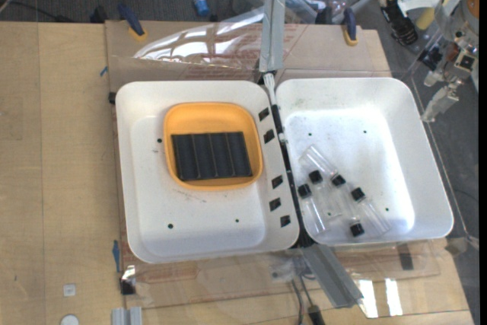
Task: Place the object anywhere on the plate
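No readable text, labels, brand names, numbers or signs appear anywhere on the bench or bins.

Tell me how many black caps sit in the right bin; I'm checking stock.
5 black caps, all in the right bin, on clear tubes: one at far left, two mid-cluster, one right, one nearest the camera. Others may be hidden.
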`<move>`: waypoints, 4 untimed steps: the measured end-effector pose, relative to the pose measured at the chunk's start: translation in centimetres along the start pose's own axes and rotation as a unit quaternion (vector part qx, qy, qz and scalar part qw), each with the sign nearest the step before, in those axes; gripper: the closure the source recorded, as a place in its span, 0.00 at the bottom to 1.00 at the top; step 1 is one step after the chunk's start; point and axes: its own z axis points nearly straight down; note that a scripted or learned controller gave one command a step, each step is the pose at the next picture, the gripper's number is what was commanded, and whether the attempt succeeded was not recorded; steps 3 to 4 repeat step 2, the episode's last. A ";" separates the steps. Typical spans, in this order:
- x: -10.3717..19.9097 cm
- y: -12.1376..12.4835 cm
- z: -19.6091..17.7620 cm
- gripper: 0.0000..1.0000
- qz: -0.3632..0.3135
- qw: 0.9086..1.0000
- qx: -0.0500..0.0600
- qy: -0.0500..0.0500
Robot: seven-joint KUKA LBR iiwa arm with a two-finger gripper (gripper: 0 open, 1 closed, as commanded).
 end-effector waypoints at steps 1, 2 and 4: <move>0.0 0.0 1.6 0.00 -0.118 0.993 0.000 -0.001; 0.0 0.0 1.1 0.00 -0.119 0.993 0.000 -0.001; 0.0 0.0 1.1 0.00 -0.119 0.993 0.000 -0.001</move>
